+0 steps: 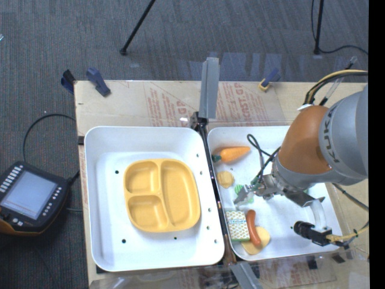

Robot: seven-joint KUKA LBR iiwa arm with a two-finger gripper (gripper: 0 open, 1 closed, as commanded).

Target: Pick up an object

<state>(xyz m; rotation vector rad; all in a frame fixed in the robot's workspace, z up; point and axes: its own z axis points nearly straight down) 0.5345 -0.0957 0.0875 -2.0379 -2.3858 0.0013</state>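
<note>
Currently:
Gripper [248, 191]: low in right bin [313, 131], near left wall; jaw state cannot be told.
Risk: probable empty closure; carrot [234, 154], hot dog [254, 227] near.

The bench [156, 104], seemingly cardboard-topped, bears two white bins: left bin [99, 221] and right bin [283, 131], side by side.

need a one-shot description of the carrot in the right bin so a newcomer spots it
Start at the right bin, the one the grey arm reaches over. Along its far edge, close to the divider between the bins, lies the carrot. It is the only orange, tapered item with a green tip; the pale yellow piece just nearer the camera is rounder and duller.
</note>
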